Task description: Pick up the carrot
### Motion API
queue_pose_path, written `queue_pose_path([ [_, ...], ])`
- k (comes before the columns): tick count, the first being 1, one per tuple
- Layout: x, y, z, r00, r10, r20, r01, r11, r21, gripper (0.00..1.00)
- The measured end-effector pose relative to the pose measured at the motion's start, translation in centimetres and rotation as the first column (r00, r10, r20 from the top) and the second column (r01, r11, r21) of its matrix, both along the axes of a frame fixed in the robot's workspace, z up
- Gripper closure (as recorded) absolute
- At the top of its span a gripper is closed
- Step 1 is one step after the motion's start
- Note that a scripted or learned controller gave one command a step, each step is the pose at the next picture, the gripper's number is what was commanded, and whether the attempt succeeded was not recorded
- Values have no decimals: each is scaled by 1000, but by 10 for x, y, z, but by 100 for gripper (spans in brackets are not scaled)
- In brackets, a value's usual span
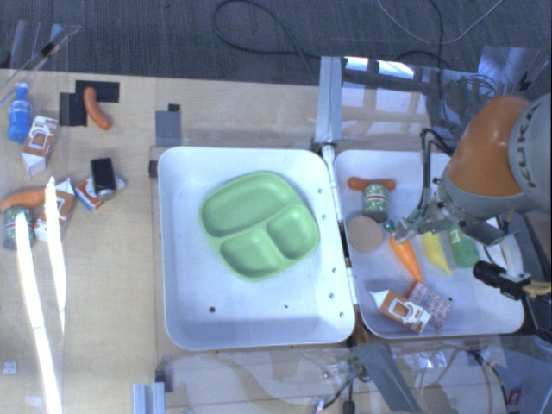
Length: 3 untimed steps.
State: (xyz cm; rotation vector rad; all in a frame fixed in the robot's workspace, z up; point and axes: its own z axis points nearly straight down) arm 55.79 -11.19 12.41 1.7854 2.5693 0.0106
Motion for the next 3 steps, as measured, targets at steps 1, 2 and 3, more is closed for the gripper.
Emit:
queue_pose_path([
  [1,-38,-61,-33,998,57,5,-57,998,-8,100],
  [2,-38,-60,-33,998,58,5,-58,998,-6,0],
  [3,-58,-16,-12,941,338,24,-337,941,-19,0],
])
